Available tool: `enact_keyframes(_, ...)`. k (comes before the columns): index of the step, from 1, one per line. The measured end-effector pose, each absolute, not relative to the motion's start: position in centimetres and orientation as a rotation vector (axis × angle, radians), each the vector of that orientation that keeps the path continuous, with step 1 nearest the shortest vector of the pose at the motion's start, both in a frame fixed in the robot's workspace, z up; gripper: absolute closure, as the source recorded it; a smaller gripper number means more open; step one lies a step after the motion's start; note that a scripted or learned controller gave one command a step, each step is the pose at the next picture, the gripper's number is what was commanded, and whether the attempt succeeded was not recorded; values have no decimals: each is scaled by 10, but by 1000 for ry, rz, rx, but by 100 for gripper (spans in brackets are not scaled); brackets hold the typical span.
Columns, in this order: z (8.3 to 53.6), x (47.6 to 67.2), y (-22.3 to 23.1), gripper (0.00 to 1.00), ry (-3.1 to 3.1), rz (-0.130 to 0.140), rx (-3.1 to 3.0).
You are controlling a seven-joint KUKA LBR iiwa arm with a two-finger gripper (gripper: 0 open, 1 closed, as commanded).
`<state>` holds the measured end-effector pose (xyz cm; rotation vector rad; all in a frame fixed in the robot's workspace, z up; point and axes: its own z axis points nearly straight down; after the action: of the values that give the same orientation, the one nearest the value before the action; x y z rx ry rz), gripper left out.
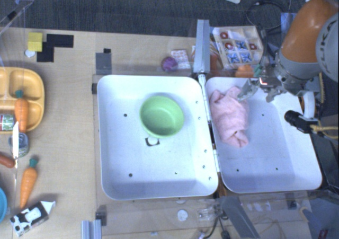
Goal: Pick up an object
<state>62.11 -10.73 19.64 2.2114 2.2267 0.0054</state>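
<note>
Here, jaws: the gripper (260, 90) hangs over the right bin's far edge; whether its jaws are spread or pressed together cannot be told.
Pink cloth (230, 114): crumpled in the right bin (275, 169), along its left side, just beside the gripper and not between the jaws.
Green bowl (162, 115): upright in the left bin (132, 174), a little past its middle.
Arm: grey with an orange band (307, 28), reaching in from the right.
Tabletop (63, 142): a yellow tray (24, 92) and toy carrots (27, 179) lie at the left.
</note>
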Motion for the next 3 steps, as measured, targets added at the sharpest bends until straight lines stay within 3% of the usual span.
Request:
enact_keyframes(1,89,659,-119,0,2220,11,2209)
enact_keyframes(2,90,603,-128,0,2462,11,1933)
enact_keyframes(3,91,594,-93,0,2631,13,1688)
